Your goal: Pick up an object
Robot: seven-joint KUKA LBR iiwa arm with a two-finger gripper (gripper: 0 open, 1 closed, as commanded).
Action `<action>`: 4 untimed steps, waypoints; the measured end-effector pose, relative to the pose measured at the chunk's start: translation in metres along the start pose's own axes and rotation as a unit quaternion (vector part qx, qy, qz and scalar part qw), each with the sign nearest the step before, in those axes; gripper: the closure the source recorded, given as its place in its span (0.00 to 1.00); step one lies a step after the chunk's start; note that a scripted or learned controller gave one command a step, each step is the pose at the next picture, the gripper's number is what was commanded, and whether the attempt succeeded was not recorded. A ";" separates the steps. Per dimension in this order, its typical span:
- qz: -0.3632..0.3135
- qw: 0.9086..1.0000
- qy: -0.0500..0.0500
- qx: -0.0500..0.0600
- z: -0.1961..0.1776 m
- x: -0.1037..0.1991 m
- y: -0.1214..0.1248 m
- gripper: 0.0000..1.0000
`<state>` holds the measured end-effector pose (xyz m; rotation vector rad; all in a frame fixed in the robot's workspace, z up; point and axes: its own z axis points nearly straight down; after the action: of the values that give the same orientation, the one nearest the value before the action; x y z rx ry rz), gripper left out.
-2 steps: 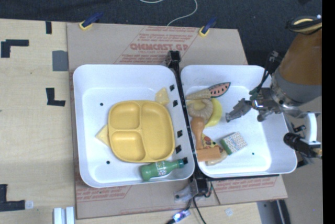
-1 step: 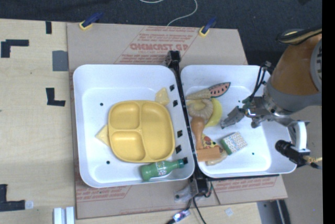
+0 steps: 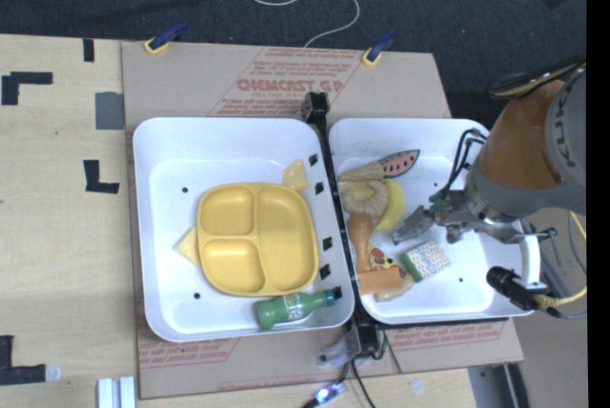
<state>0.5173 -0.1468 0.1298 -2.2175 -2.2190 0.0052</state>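
My end effector hovers in the right bin, beside the banana; its grip I can't tell.

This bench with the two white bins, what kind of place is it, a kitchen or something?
Probably a robotics lab, not a kitchen. A robot arm reaches over the right bin of toy food; the left bin holds a yellow divided plate and a green bottle, all on cardboard.

Hand lowered, seemingly open.
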 end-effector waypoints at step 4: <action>0.000 1.000 -0.001 -0.004 -0.072 -0.011 -0.004 1.00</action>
<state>0.5132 -0.1582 0.2021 -2.2223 -2.2243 -0.0016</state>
